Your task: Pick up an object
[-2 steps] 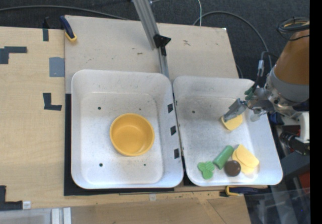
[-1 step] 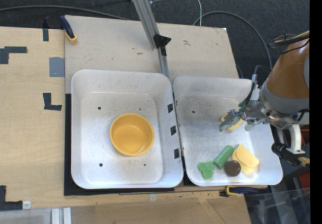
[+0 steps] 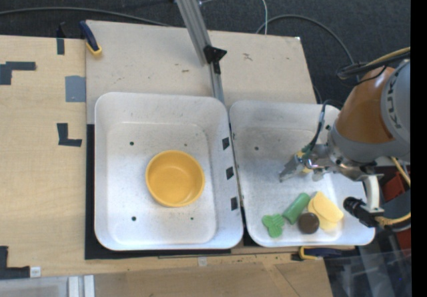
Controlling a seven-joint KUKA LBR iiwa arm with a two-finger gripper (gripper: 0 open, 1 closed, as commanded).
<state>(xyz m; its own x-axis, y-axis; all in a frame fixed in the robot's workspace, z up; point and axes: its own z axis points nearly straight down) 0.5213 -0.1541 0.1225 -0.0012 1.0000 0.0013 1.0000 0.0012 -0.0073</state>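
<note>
Where the slanted overhead view takes in the whole station, findings run as follows, largest item first.

Bench (image 3: 40, 155): pale wood-grain surface, flat, with dark tape marks at the left side.
Backing board (image 3: 153, 55): matte off-white sheet under the far edges of both bins, lightly scuffed.
Left bin (image 3: 113, 155): shallow white tray, rounded corners, speckled floor.
Right bin (image 3: 267, 129): same make, touching the left bin along the centre line; floor speckled and greyed.
Arm (image 3: 367, 115): smooth grey casing with a glossy orange band, entering from the right over the right bin.
Metal pole (image 3: 190, 9): straight grey bar, slanting down from the top edge to the seam between the bins.
Yellow bowl (image 3: 175, 177): round, smooth, matte plastic, upright in the middle of the left bin.
Gripper (image 3: 291, 170): metallic fingers low over the right bin floor, slightly spread, nothing between them.
Yellow block (image 3: 325, 211): rounded, soft-looking, near the bin's front right corner, just below and right of the gripper.
Green cylinder (image 3: 295, 208): short smooth rod, lying tilted, just below the gripper, apart from it.
Green flat piece (image 3: 272, 224): irregular, leaf-like, at the front wall.
Brown ball (image 3: 307, 223): small, dark, round, touching the yellow block.
</note>
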